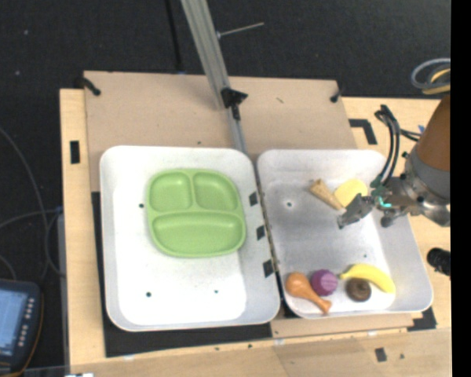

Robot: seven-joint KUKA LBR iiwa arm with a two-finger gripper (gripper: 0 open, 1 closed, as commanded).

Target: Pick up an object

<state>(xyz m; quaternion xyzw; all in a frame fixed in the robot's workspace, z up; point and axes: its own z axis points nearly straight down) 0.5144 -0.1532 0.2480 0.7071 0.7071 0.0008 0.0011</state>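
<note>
Five items in your right bin (298, 181); gripper (359, 210), fingers spread and holding nothing, hangs just below the yellow block (350, 191).

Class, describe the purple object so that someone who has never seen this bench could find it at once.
Start at the right-hand white bin, then go to its near edge, where four small items sit in a row. The purple object is second from the left, between the orange item and the brown round one. It is the only purple thing there.
</note>
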